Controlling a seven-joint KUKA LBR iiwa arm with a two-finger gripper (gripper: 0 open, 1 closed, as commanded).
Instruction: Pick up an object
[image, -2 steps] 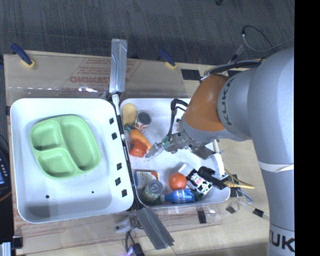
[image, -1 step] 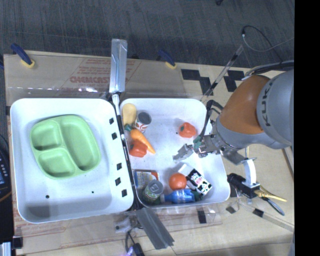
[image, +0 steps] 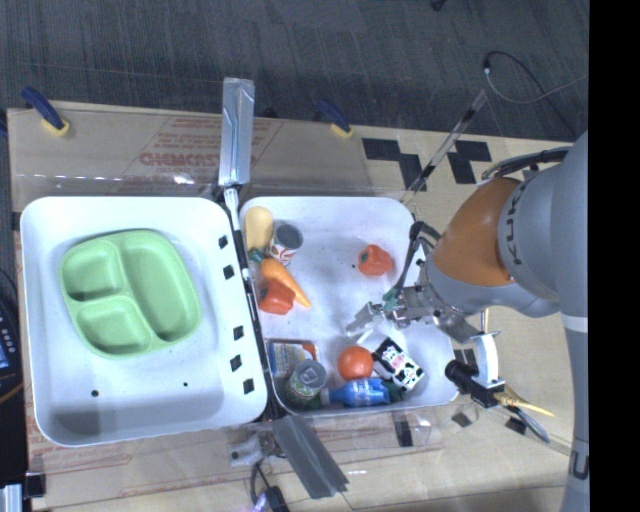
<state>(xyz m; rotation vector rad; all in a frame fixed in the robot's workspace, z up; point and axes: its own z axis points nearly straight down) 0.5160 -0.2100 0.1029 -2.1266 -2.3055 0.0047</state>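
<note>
Near edge of the right bin (image: 330, 215): a can (image: 307, 380) standing upright in the near-left corner, a printed packet (image: 288, 354) just behind it, and a blue bottle (image: 360, 393) lying on its side along the near wall. An orange ball (image: 354, 362) sits touching the bottle, with a black-and-white cow-patterned toy (image: 399, 365) just to its right.

Mid-bin: the gripper (image: 372, 315) is low over bare bin floor, reaching in from the right; nothing is seen between its fingers, and how far apart they stand cannot be told. A carrot (image: 285, 282) and a red pepper (image: 274, 298) lie near the left wall.

Farther back: a tomato-like red item (image: 375, 260), well apart from the gripper; a yellow item (image: 259, 228) and a small grey-topped can (image: 287, 238) by the far-left corner.

Left bin (image: 45, 225): a green divided plate (image: 128, 290).
</note>
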